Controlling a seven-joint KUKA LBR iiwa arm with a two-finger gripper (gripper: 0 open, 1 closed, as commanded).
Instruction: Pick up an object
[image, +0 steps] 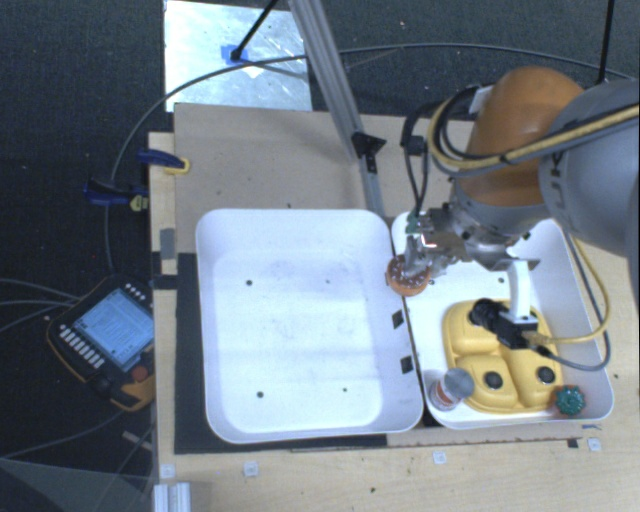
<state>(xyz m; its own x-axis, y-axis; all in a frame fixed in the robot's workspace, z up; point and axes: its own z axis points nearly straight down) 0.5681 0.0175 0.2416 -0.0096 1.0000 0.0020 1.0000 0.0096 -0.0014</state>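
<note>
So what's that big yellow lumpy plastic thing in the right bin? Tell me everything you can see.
The big yellow lumpy plastic thing looks like glossy moulded plastic: rounded humps joined in one body, with two small dark round spots on top. It lies flat in the near half of the right white bin. A small grey-capped object sits against its left corner, a teal ball by its right.

Dark speckled carpet (60, 80) all round a tan bench (270, 160). Far side, a shiny metal sheet (235, 60) catches bright light; blue clamps (160, 158) sit at the bench's left edge. Handheld controller (105, 335) lies on the floor, left.
</note>
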